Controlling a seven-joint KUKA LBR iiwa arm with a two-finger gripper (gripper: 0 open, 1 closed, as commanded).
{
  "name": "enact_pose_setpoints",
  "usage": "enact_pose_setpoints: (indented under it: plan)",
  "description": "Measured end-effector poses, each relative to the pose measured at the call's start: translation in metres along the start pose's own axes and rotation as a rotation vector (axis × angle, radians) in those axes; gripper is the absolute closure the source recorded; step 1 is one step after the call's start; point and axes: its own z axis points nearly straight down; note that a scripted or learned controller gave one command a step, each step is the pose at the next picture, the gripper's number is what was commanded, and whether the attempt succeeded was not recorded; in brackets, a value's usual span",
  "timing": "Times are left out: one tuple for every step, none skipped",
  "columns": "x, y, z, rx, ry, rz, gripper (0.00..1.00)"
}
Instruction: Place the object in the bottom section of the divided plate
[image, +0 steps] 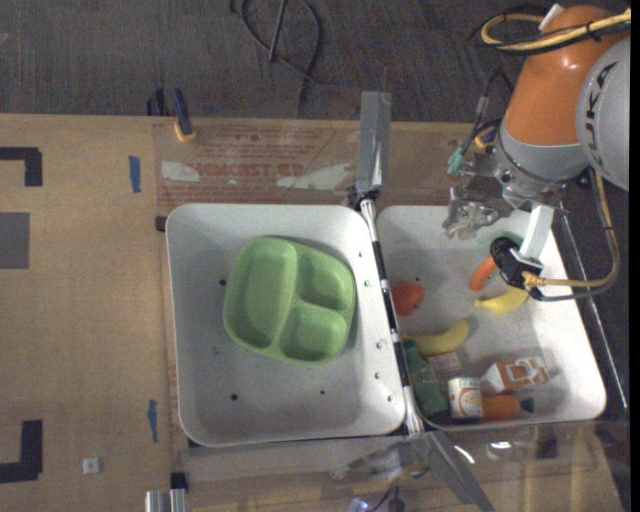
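A green divided plate (290, 298) lies tilted in the left bin (200, 400); it has one long section on its left and two smaller ones on its right. My gripper (468, 222) hangs over the far part of the right bin (585, 390), open, with nothing between its fingers. Just right of and below it lie an orange carrot-like piece (482, 273) and a yellow banana (503, 300). A red-orange round fruit (406, 297) and a second banana (443, 338) rest nearer the bins' shared wall.
Along the right bin's near edge sit a green item (425, 385), a small can (464, 396), a white and orange carton (515, 375) and another orange piece (500, 406). A black cable fitting (512, 262) hangs off the wrist. A metal divider bar (372, 150) stands behind the bins.
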Motion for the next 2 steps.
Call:
enact_pose_setpoints:
  plan:
    - [0.062, 0.0, 0.002, -0.003, 0.001, -0.038, 1.0]
    - [-0.024, 0.019, -0.046, -0.006, 0.0, -0.224, 1.0]
